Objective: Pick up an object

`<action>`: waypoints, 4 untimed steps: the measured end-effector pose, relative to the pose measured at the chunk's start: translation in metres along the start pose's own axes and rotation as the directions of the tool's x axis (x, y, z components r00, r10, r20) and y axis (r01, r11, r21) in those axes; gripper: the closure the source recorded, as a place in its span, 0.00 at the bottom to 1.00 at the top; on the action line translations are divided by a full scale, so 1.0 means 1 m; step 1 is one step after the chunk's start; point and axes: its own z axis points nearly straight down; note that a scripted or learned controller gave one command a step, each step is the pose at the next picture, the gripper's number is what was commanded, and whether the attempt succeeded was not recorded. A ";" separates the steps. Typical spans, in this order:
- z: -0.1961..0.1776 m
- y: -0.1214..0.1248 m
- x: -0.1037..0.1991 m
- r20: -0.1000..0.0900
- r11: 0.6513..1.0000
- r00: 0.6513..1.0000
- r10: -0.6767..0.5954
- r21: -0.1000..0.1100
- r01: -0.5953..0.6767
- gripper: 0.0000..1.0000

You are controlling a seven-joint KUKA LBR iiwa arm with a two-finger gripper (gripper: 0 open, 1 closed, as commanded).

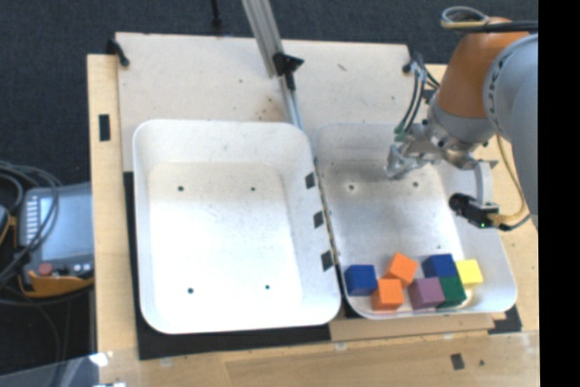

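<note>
Coloured blocks [419,280] sit clustered at the near end of the right bin [362,149]. I see my tool [399,163] over that bin's far half, well apart from them; I cannot tell its state.

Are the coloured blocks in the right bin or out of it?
In. All the blocks lie clustered at the near end of the right bin.
</note>
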 end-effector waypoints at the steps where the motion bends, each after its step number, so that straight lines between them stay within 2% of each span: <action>1: -0.065 0.001 -0.001 -0.001 1.000 1.000 -0.004 -0.004 0.004 1.00; 2: -0.114 0.003 -0.003 -0.001 1.000 1.000 -0.007 -0.003 0.007 1.00; 3: -0.106 -0.010 0.042 -0.003 1.000 1.000 -0.010 0.005 0.010 1.00; 4: -0.114 -0.017 0.103 -0.005 1.000 1.000 -0.013 0.005 0.013 1.00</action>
